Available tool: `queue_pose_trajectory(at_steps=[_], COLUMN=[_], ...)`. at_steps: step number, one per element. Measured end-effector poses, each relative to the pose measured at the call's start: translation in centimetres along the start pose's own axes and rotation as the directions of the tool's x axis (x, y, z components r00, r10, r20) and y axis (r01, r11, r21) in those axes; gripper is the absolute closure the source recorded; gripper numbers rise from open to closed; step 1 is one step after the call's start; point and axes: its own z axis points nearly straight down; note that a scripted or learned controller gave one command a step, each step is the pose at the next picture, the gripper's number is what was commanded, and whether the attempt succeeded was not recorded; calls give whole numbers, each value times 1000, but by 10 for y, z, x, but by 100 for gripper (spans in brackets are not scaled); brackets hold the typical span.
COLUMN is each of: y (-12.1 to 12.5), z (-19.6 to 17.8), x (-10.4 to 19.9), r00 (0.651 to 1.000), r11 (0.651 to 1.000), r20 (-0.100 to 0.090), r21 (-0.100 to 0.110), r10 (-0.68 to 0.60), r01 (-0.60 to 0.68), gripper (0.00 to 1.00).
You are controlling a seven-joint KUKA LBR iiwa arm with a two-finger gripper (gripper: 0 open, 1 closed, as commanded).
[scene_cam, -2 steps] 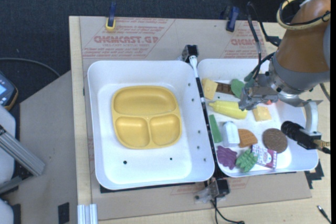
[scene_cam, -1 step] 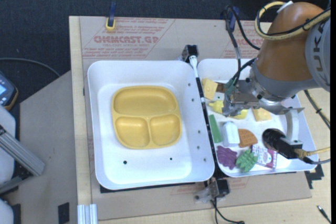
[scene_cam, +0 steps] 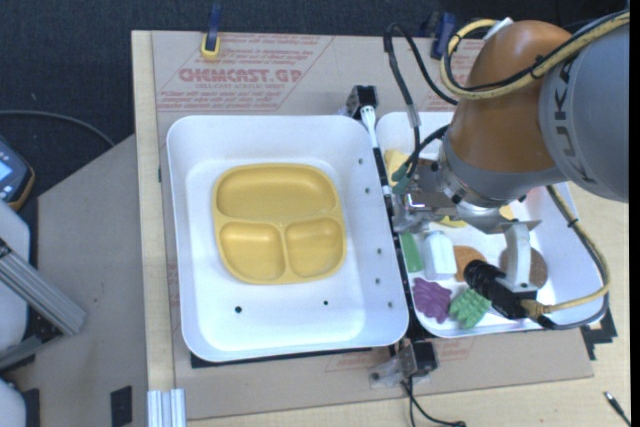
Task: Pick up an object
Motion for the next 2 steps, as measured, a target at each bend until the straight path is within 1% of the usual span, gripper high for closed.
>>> queue_pose_trajectory(at_steps=[1, 2], y=[-11, -14], z=[-5, -5], x=[35, 33], r00=[1000, 1000], r11=[1000, 1000], r20=[-1, 0], r21=[0, 0], r10=[-2, 3], r01=[2, -3], gripper=[100, 100])
